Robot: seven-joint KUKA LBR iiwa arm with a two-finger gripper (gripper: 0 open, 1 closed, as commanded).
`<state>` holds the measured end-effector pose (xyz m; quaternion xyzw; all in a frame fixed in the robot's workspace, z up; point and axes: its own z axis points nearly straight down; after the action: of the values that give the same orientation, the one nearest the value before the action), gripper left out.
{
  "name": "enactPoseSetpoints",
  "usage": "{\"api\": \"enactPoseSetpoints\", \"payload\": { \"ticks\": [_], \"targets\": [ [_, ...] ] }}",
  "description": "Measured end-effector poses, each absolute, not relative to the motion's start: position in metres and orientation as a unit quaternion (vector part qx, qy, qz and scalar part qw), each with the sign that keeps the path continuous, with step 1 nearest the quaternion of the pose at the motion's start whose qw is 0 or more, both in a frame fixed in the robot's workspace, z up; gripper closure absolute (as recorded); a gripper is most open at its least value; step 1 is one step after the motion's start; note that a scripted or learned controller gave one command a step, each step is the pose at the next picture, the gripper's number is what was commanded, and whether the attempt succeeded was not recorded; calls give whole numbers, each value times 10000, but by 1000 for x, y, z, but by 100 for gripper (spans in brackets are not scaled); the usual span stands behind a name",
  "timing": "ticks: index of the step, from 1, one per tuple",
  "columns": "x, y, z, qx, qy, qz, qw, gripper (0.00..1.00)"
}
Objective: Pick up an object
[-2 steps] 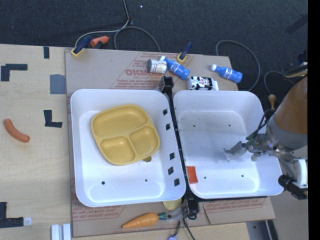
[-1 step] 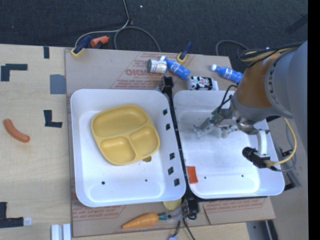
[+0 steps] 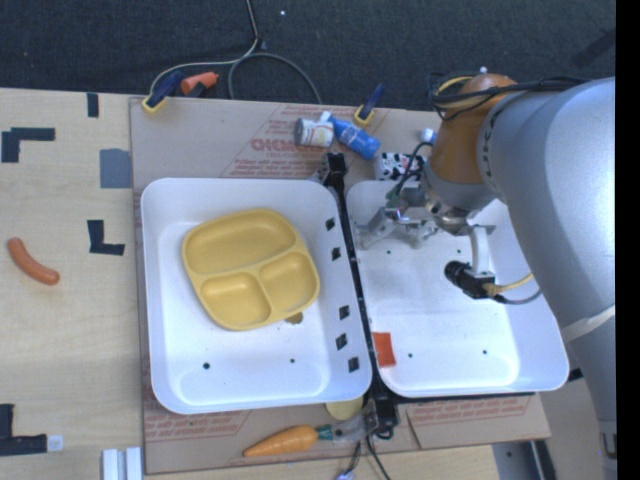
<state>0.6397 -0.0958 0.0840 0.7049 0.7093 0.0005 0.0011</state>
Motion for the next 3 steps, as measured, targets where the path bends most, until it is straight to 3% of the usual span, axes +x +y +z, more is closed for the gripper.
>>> {"api": "enactPoseSetpoints", "payload": {
  "ticks": [1, 2, 3],
  "targets": [
    [670, -93, 85, 7064, 7079, 5, 9, 0],
    [669, -94, 96, 7064, 7079, -1, 20, 100],
    [669, -94, 95, 7062, 7080, -7, 22, 0]
  ]
}}
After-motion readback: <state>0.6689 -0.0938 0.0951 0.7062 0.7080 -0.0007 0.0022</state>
